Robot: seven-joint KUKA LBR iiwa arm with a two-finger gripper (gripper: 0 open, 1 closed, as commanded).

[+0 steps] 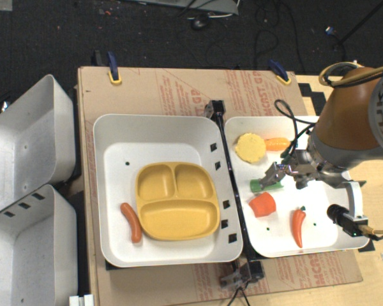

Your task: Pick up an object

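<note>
My gripper [279, 172] hangs low over the right bin [319, 244], reaching in from the right. Its tip sits at the upper right end of a small green object [267, 183], which lies on the bin floor; whether they touch is unclear. Just below that lies a red-orange block [263, 204]. A red chili pepper [298, 225] lies to the block's right. A yellow round piece [250, 147] and an orange carrot [276, 143] rest near the bin's far edge, the carrot partly behind the arm's cable.
The left bin [108, 171] holds a yellow divided plate [177, 200] and a sausage [131, 222] at its lower left. The grey and orange arm [351, 123] covers the right bin's right side. Grey trays [25, 171] stand off the bench to the left.
</note>
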